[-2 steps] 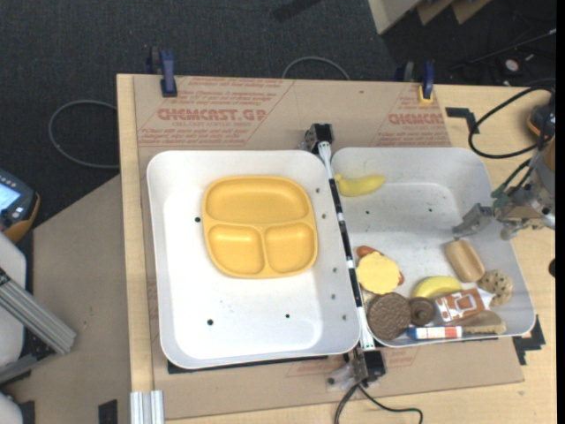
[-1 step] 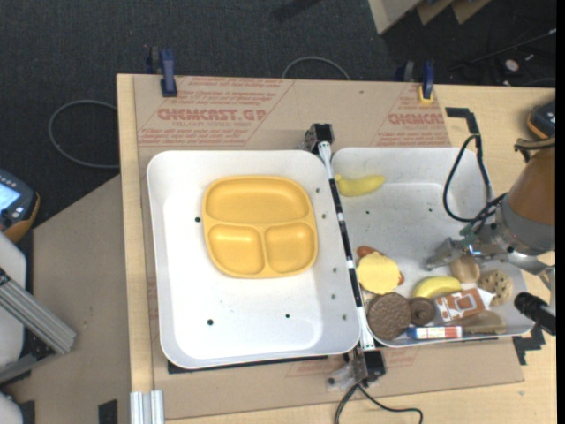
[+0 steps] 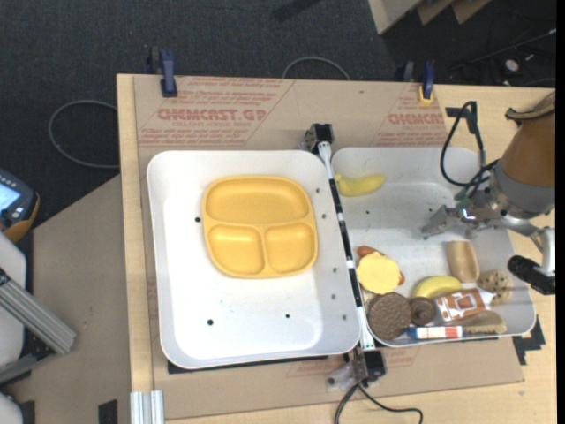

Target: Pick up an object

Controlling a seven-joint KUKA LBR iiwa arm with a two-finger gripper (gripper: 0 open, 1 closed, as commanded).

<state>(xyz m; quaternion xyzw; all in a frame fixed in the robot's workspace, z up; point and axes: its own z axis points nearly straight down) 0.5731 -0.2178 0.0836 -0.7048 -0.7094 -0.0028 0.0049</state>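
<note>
Camera view: approach step. The gripper (image 3: 459, 220) hangs over the right bin (image 3: 397, 177); finger state cannot be told, nothing visibly held. Candidate objects lie at the bin's near end, the bread roll (image 3: 462, 260) nearest below the gripper. Next move: descend and align over one item. The bench (image 3: 265, 113) sits on dark carpet (image 3: 88, 25).

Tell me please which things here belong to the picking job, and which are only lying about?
Belong to the job:
- end effector, above the right bin
- banana
- bread roll
- lemon
- chocolate cookie
- yellow slice

Only lying about:
- yellow divided tray in the left bin
- blue clamps
- cables
</note>
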